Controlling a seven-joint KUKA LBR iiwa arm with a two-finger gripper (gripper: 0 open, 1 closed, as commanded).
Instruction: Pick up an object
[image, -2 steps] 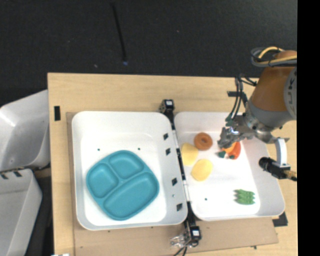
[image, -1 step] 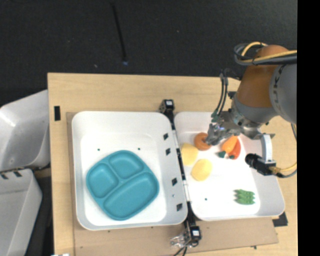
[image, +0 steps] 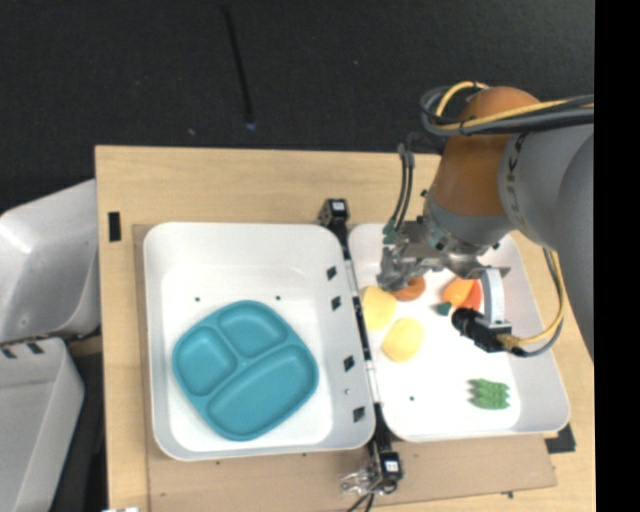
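The two-finger gripper (image: 403, 272) is lowered into the right white bin (image: 540, 400). A small round orange-brown piece (image: 408, 292) is seen directly beneath the fingertips, touching or nearly so; whether the fingers are open or closed cannot be told. A pale yellow rounded lump (image: 379, 308) lies just beyond it.

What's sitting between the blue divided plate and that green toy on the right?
A pale yellow rounded piece lies between the blue divided plastic plate and the green ridged toy, past the bins' shared wall, seen from overhead.
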